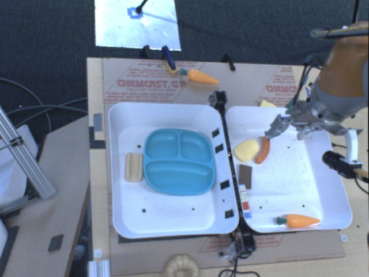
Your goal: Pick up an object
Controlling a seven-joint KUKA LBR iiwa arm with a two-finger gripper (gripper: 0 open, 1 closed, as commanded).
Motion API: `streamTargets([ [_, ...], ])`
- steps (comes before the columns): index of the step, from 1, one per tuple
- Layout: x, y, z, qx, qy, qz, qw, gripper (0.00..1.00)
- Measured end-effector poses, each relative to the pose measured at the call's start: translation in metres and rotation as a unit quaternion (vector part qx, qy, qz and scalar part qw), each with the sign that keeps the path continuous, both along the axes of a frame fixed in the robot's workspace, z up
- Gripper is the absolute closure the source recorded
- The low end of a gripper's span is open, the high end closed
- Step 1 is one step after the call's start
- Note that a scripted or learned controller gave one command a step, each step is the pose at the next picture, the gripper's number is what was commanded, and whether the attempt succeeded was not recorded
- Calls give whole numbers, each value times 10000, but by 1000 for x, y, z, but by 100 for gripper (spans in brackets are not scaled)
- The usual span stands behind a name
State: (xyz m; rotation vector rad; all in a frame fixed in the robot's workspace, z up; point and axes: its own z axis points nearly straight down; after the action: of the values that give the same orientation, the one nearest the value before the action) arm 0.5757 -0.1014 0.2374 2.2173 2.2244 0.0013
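Sausage (263, 149): orange-red, short, tilted, beside a yellow piece (246, 150). Gripper (275, 127) at its one o'clock, just above; jaw state cannot be told.

Tool (275, 128) above right bin (323, 212), seemingly touching a sausage (263, 150)
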Motion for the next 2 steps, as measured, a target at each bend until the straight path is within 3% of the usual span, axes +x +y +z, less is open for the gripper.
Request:
streamTargets([
  [2,3,0,-105,1,14,-9,10000,0],
])
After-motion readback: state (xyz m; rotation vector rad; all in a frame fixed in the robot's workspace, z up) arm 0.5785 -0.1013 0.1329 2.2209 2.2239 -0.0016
